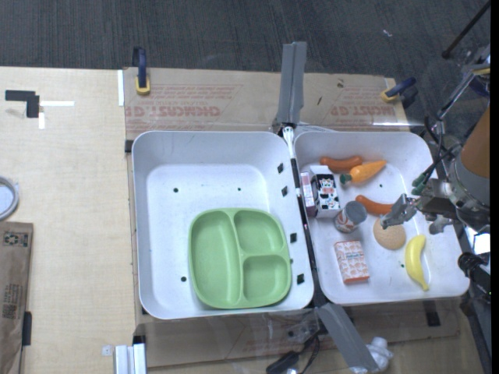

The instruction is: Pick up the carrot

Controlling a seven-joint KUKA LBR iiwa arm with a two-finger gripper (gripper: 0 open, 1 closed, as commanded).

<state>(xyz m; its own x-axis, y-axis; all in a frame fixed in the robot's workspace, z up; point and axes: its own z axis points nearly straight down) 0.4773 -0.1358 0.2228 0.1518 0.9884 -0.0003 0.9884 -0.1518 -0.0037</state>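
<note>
The carrot [368,170], orange with a small green top at its left end, lies near the back of the right bin [405,142], slanting up to the right. My gripper [396,213] reaches in from the right and hovers in front of the carrot and to its right. It sits just over the right end of an orange-red pepper-like piece [374,206] and above a tan bread roll [390,235]. Nothing shows in its grasp.
Also in the right bin are an orange-red sausage-like piece [341,162], a small carton [326,193], a pink box [307,194], a can [348,217], an orange box [352,261] and a banana [417,262]. The left bin [156,209] holds a green divided plate [240,257].
</note>
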